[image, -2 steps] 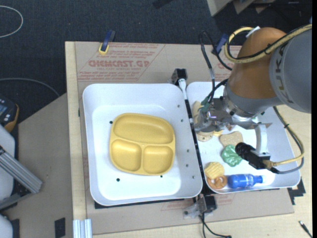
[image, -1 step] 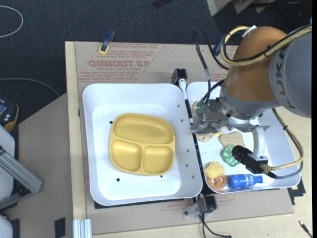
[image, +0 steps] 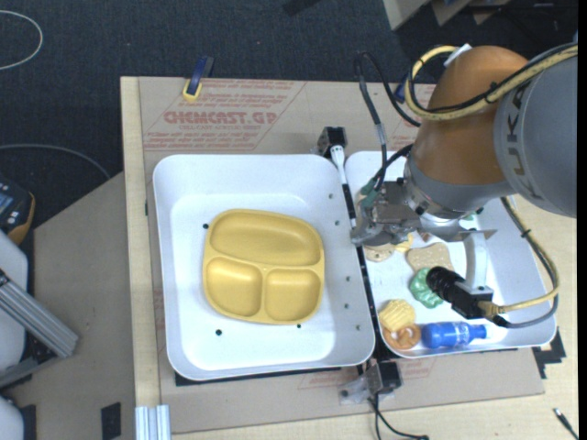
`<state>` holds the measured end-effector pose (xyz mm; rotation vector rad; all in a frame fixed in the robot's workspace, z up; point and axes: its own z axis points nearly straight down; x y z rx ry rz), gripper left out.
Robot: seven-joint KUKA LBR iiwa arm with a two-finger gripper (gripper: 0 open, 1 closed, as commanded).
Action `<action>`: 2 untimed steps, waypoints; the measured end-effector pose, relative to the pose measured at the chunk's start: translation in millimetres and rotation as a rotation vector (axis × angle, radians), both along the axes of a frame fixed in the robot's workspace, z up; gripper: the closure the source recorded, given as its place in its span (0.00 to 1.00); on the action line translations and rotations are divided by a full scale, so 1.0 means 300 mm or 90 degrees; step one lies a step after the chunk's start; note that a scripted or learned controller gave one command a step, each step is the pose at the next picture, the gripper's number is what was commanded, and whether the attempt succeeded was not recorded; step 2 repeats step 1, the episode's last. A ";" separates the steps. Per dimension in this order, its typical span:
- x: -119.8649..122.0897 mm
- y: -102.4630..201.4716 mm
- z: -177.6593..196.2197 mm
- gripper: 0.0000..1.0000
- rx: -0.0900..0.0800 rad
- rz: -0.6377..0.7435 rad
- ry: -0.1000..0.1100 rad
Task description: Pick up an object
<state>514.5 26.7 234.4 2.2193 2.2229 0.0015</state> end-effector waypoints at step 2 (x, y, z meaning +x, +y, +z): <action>0.019 0.017 -0.055 1.00 0.000 -0.001 0.003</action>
